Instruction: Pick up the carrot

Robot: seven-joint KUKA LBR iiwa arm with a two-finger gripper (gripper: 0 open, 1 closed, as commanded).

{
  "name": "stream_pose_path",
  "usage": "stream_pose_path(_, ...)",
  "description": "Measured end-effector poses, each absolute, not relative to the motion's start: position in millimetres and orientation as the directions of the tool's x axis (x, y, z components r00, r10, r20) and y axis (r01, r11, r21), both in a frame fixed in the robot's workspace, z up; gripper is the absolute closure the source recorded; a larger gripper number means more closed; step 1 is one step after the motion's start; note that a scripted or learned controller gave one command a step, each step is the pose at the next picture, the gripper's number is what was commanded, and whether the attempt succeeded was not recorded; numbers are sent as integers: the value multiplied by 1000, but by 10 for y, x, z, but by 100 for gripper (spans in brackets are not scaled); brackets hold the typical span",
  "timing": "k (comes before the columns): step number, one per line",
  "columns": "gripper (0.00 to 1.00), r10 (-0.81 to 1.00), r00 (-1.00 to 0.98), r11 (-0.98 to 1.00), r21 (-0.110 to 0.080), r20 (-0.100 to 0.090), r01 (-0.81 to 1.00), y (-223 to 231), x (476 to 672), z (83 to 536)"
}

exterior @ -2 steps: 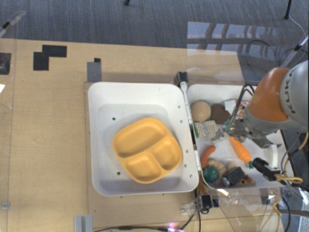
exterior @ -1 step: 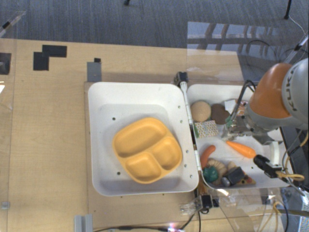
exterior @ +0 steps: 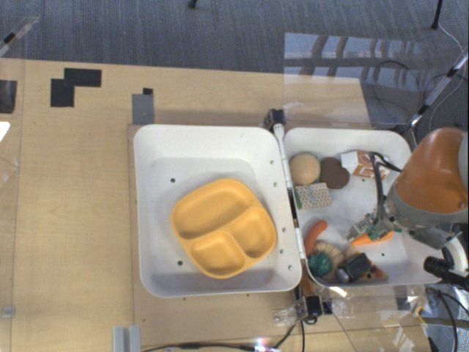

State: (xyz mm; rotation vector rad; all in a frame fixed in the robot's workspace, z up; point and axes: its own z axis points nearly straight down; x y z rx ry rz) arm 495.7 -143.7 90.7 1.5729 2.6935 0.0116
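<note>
Carrot (exterior: pixel 371 236), tapered orange, green-tipped

We look down from a single fixed camera above the bench (exterior: pixel 73 218), tilted so that the floor (exterior: pixel 220 20) fills the top of the view. Both white bins lie before us, the left bin (exterior: pixel 157 196) near centre and the right bin (exterior: pixel 396 149) toward the right edge. The arm (exterior: pixel 432 174) enters from the right.
</note>
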Motion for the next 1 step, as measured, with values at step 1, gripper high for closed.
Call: stream_pose_path(1,100,861,-508,508,17,-15,861,-950,4990,910)
